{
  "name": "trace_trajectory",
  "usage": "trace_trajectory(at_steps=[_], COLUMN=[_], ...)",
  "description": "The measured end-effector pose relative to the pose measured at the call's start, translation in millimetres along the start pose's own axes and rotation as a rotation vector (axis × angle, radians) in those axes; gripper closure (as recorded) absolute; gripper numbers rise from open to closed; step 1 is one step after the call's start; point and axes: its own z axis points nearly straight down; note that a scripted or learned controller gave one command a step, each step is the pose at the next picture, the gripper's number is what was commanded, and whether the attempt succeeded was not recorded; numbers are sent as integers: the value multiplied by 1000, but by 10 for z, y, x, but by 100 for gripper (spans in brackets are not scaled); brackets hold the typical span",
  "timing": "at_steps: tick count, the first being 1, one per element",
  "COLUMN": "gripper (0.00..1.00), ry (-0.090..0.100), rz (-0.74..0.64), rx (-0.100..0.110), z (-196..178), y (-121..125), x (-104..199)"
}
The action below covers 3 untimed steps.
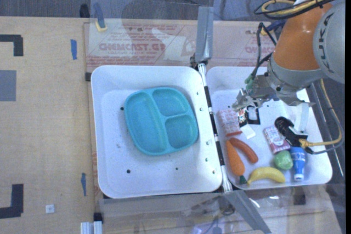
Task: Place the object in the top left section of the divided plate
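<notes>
Banana (267,175) at lower right of frame, lying crosswise in right bin (323,172), beside green ball (283,160) and blue bottle (298,163). Carrot (236,158) and sausage (244,149) just left, long axes slanting down frame. Divided plate (160,120), turquoise, in left bin (109,90) at frame centre, long axis tilted, two small sections toward right. Pincer (245,100) low over right bin's upper part above small packets (228,119); released or clenched: cannot tell.

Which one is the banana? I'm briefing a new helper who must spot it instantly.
Look in the right bin, the one crowded with toy food. Go to its near edge: the banana lies there, just right of the carrot and left of the green ball. It is the one curved yellow thing.
</notes>
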Motion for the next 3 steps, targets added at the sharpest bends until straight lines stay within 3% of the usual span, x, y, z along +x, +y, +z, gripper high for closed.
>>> trace_trajectory(at_steps=[1, 2, 3], gripper=[100, 100, 100], ry=[1, 0, -1], rz=[-8, -222, -333], rx=[-1, -3, -4], z=[2, 57, 40], y=[281, 614, 981], x=[1113, 1958, 1590])
